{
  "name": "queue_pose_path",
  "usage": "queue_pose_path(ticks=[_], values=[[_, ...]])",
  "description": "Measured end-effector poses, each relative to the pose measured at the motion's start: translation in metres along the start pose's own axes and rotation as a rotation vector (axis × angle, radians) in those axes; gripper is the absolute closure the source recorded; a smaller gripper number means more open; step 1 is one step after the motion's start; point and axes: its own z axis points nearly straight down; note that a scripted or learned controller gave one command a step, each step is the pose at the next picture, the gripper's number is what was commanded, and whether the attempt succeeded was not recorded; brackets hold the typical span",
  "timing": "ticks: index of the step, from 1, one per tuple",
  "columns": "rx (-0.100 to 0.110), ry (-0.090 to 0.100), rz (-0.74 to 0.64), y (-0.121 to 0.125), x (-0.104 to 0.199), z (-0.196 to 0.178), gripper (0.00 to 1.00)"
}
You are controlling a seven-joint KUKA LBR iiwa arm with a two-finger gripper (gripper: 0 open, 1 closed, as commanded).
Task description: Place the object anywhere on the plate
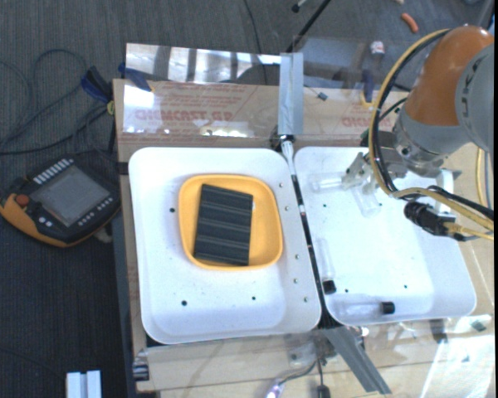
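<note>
two shallow white bins sit side by side on the bench (232, 123), seen from above at a slant. the left bin (149, 288) holds a yellow-orange plate (270, 230) with rounded corners, left of the frame's centre. a dark ribbed rectangular object (224, 224) lies flat on the plate, well inside its rim, its long side running up and down the frame with a slight tilt.

the right bin (398, 280) has a small dark piece (387, 308) near its lower edge, beside something clear that is hard to make out. the arm (448, 89) reaches in from the upper right of the frame, its orange band uppermost and yellow and black cables looping round it. the end effector (361, 181) hangs over the upper part of the right bin, well apart from the plate; its pale, see-through fingers blur into the white bin, so whether they are spread or closed cannot be told, and nothing is seen between them.

a handheld controller with a screen (62, 201) lies on the dark floor at the left of the frame.
</note>
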Motion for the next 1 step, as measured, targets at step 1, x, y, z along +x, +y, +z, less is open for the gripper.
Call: queue_pose_path(ticks=[1], values=[[0.000, 0.000, 0.000, 0.0001, 0.0000, -0.0001, 0.00]])
